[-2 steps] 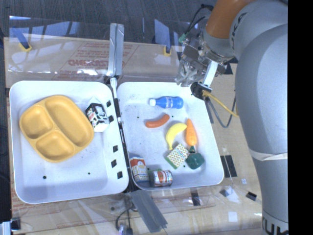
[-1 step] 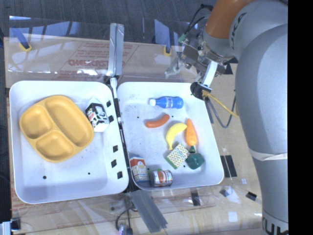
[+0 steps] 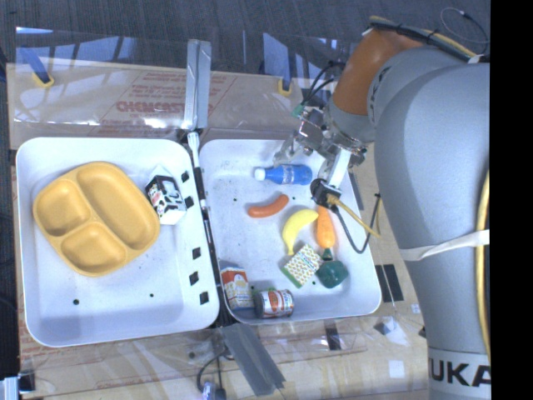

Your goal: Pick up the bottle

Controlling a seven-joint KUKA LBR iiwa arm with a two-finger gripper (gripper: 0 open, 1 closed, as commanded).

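Note:
The bottle is small and blue with a white cap at its left end. It lies on its side near the back of the right bin. My gripper hangs just above and behind the bottle's right half, hard against the bin's back wall. Nothing shows as held in it. The grey arm with its orange band comes in from the right and covers the bin's right rim.
In the right bin lie a sausage, a banana, a carrot, a patterned packet, a green object and two cans. The left bin holds a yellow divided plate and a small carton.

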